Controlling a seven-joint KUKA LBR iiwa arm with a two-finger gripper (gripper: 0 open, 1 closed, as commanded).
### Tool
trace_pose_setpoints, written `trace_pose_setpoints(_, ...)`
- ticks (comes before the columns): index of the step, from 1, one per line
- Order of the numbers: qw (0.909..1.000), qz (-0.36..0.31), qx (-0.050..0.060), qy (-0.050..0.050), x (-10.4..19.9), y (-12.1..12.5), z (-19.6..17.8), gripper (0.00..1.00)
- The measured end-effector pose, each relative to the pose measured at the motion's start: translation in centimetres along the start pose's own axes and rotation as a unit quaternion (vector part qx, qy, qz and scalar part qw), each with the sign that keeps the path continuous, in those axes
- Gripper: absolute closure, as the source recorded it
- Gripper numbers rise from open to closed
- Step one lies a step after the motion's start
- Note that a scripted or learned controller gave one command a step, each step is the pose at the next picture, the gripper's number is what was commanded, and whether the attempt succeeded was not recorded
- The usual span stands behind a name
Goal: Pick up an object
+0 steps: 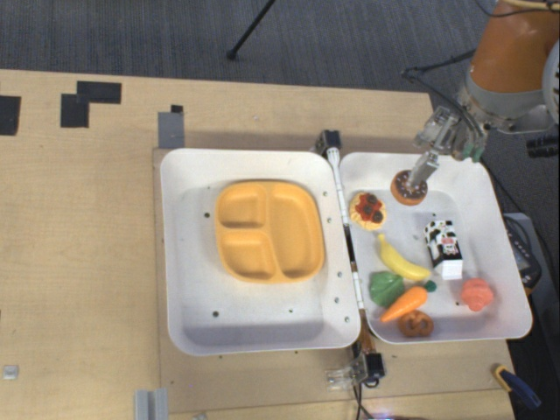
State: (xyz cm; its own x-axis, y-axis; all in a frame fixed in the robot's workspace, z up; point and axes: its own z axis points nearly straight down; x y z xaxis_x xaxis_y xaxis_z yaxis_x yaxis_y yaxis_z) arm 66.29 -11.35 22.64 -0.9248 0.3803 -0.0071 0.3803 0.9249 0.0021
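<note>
While the gripper point(421, 175) hangs over the donut point(408, 188), can't tell its jaws. Left bin point(188, 322) holds a yellow tray point(265, 231). Banana point(402, 262) in the right bin point(503, 261) runs far-left to near-right.

Grey arm point(516, 103), rounded orange band, dark cables, slim metallic pincer point(418, 180).

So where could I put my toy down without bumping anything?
Bare room: the left bin floor around the yellow tray, mostly its near edge. In the right bin, toys crowd the near end, the banana, carrot and milk carton; the claw hangs over the donut.
</note>
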Motion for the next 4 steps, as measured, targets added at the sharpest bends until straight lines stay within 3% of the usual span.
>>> trace_pose_setpoints(1,0.9998,-0.02,0.0,0.0,6.0,-2.9,11.0,0.0)
trace_pose_setpoints(2,0.9801,-0.198,0.002,-0.004,4.5,0.9,13.1,0.0)
trace_pose_setpoints(3,0.9413,-0.337,-0.001,-0.015,9.4,-2.5,12.8,0.0)
trace_pose_setpoints(4,0.8812,-0.472,0.0,-0.015,10.8,-3.8,12.8,0.0)
